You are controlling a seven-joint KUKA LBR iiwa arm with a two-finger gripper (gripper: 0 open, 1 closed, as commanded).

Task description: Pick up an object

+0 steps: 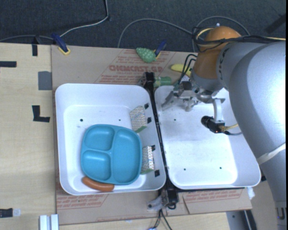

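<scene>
A blue divided plate lies in the left bin. An orange sausage-shaped toy rests against the plate's front edge. Two small patterned blocks sit beside the divider, one behind the plate and one at its right side. My gripper hangs over the back left corner of the right bin, close to the divider, with nothing visibly held. The grey arm with its orange band reaches in from the right and covers that bin's back right part.
A green object and a yellow one lie on the cardboard behind the bins. Blue clamps hold the cardboard's back edge. A black cable dangles from the wrist over the right bin.
</scene>
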